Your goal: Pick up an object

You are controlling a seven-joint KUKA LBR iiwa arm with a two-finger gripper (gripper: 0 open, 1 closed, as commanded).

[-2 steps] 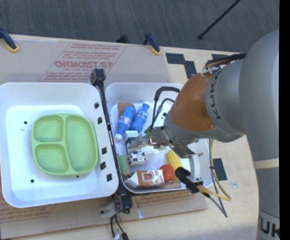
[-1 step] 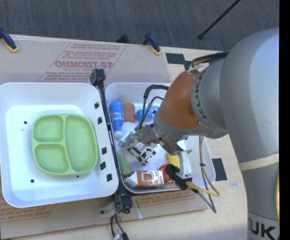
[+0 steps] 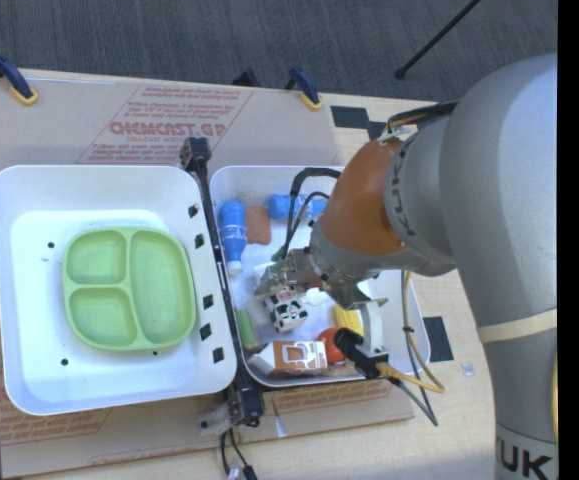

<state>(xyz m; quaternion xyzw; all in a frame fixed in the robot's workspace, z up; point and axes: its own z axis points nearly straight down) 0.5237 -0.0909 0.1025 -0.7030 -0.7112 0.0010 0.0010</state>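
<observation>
My gripper (image 3: pixel 287 303) hangs low over the middle of the right bin (image 3: pixel 231 180), under the orange wrist band. Right under and around it lies a clutter of small items, among them a black-and-white piece (image 3: pixel 291 315). A blue bottle (image 3: pixel 232 228) lies along the bin's left wall, with a brown block (image 3: pixel 258 225) and a small blue object (image 3: pixel 280 206) beside it. An orange-and-white carton (image 3: pixel 297 357) lies at the front, next to a yellow item (image 3: pixel 348 320) and an orange-red one (image 3: pixel 343 341). The arm hides the bin's right half.
The left bin (image 3: pixel 9 268) holds a light green divided plate (image 3: pixel 129 288). A black divider with clips (image 3: pixel 209 258) runs between the bins. Cables (image 3: pixel 414 373) trail past the right bin's front corner. Blue clamps (image 3: pixel 304 85) grip the cardboard at the back.
</observation>
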